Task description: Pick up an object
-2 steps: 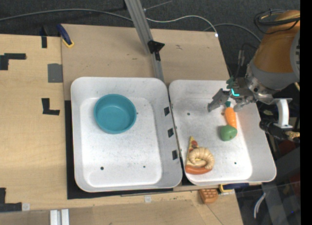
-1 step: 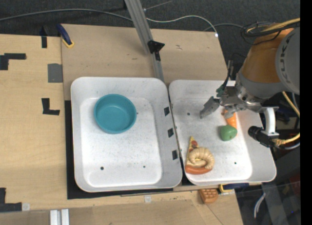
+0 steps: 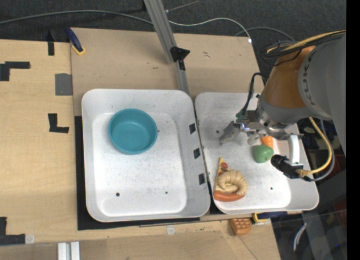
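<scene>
The gripper (image 3: 229, 134) hovered low in the right bin (image 3: 211, 104), apparently released and grasping nothing; the reach seemed underway. Green toy (image 3: 261, 153) lay just beside it, needing a sideways shift.

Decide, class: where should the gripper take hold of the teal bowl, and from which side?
Probably on the bowl's rim, coming straight down from above. It sits upright and open in the left bin, so one finger could go inside the wall and one outside. The round body looks too wide to span, and nothing crowds any side of the rim.
</scene>
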{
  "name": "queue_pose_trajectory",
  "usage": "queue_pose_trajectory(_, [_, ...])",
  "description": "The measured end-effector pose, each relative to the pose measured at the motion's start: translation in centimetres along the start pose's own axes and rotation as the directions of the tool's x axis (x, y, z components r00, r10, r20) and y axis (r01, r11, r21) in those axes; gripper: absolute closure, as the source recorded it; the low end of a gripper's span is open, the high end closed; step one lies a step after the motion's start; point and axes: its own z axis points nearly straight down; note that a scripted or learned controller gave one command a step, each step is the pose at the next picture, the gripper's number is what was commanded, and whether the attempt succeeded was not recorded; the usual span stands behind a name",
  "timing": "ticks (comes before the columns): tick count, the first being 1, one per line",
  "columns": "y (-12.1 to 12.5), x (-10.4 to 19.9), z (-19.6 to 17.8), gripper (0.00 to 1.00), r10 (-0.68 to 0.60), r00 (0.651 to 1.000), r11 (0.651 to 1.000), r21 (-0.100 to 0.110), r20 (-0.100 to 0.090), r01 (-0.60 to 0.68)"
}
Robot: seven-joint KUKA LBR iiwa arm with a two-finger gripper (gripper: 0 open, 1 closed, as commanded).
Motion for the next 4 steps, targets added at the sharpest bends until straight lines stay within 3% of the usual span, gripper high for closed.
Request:
queue_pose_trajectory(1, [0.1, 0.0, 4.7, 0.0, 0.0, 1.0, 1.0, -0.007, 0.002, 0.0])
queue_pose_trajectory(2, [0.0, 0.1, 3.6, 1.0, -0.001, 1.0, 1.0, -0.007, 0.001, 0.001])
queue_pose_trajectory(4, [0.0, 1.0, -7.8, 1.0, 0.0, 1.0, 1.0, -0.013, 0.001, 0.0])
